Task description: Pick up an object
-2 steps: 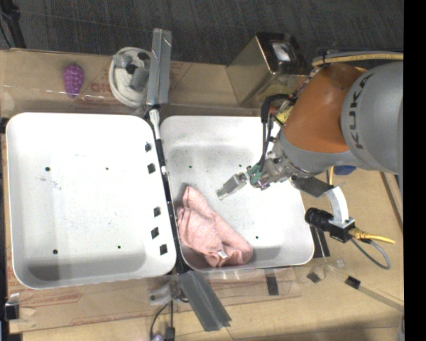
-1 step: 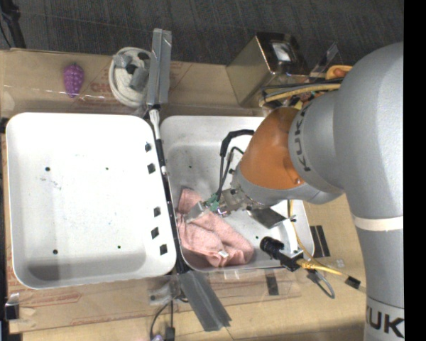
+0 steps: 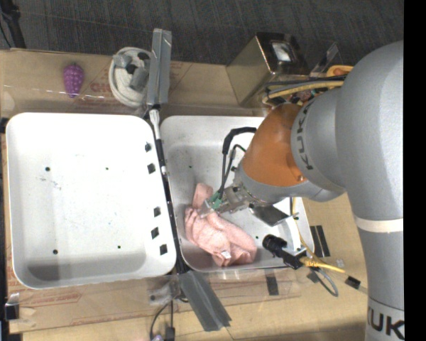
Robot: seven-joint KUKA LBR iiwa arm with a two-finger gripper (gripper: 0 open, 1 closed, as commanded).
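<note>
- I see the left bin (image 3: 78, 190) with its white floor bare from wall to wall, apart from a few dark specks.
- The right bin (image 3: 199, 137) is tighter. The arm (image 3: 326, 141) comes in from the right and covers most of that bin's right half.
- Open floor in the right bin shows along its far side and in the far-left corner, above the hand in my view.
- A grey bar (image 3: 160, 66) stands at the far end of the seam between the bins, and small black tabs run down the seam.
- On the bench (image 3: 35, 98) beyond the left bin lies a purple lump (image 3: 73, 79), with a white roll (image 3: 128, 73) just beside the bar. Both are well apart from the hand.
- The cloth (image 3: 216, 236) is pink and crumpled. It lies in the right bin's near-left part, close to the left wall and the near wall.
- The hand (image 3: 224, 202) sits low in the right bin at the cloth's far edge, over a raised fold. Most of the cloth spreads from the hand toward the near wall.
- I cannot tell whether the hand is released or clenched, or whether it grips the cloth.
</note>
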